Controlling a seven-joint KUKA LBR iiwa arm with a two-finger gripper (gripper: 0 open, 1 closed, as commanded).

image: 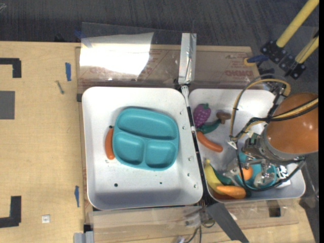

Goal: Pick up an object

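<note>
I am down in the right-hand bin (253, 96), and I take the bin divider (188, 116) as my reference. My gripper (251, 172) hangs low over the near end of that bin, well to the right of the divider. Cables and the wrist crowd around it, so I cannot tell whether it is open, closed or holding anything.

The candidates lie between me and the divider. A banana (209, 173) sits close to the divider at the near end, with an orange carrot-like piece (230, 190) just beside it toward the near wall. A sausage (209, 142) lies further up, close to the divider, and purple grapes (202, 114) sit beyond that, almost against it. Something orange (246, 172) shows right under my gripper, but I cannot make out what it is.

To do this well, I judge I should commit to one piece, centre over its narrow width, and lift straight up. The banana and carrot touch, so a sloppy approach could nudge both. The teal tray (146, 138) left of the divider is no concern.
</note>
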